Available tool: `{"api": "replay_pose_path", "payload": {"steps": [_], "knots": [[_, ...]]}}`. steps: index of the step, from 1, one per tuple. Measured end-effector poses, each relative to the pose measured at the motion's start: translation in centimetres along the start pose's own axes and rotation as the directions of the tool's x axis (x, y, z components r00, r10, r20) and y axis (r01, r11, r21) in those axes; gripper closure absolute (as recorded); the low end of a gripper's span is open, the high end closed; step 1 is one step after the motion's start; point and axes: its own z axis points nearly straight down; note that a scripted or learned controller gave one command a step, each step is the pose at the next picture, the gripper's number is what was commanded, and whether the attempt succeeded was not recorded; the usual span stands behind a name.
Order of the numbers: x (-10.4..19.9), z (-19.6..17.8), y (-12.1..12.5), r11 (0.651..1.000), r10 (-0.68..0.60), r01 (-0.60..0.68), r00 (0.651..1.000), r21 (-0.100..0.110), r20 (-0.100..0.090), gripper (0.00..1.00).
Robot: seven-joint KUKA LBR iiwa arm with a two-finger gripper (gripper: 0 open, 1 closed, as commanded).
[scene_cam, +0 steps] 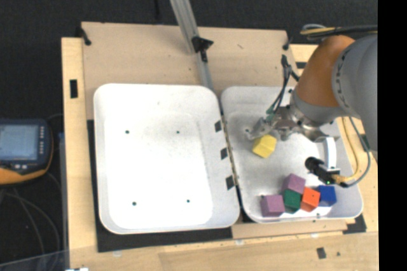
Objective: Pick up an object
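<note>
A wooden bench [159, 53] on dark floor carries two white bins. The gripper [262, 131] hangs low in the right bin [245, 104], just above a yellow block [264, 147]; whether its jaws are parted or clenched cannot be told. Purple, green, orange and blue blocks [297, 194] cluster at that bin's near edge.

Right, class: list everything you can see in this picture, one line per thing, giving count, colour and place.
Yellow block: one, yellow, right bin, just below the gripper.
Purple blocks: two, purple, right bin's near end.
Green block: one, green, in that cluster.
Orange block: one, orange, same cluster.
Blue block: one, blue, cluster's right side.
Left bin: one, white.
Right bin: one, white.
Handheld screen: one, orange and grey, far left.
Metal pole: one, grey, top.
Arm: one, grey and orange, from the right.
Gripper: one, over the yellow block.
</note>
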Motion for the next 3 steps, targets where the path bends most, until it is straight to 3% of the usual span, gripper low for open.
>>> {"api": "replay_pose_path", "payload": {"steps": [1, 2, 3], "knots": [[3.9, 1.5, -3.3, 1.0, 0.001, -0.001, 1.0, 0.026, 0.001, 0.0], [4.2, 1.4, -0.5, 0.999, 0.001, -0.001, 1.0, 0.032, -0.004, 0.0], [4.2, 1.5, -0.7, 0.999, 0.002, -0.001, 1.0, 0.035, -0.004, 0.0]]}}
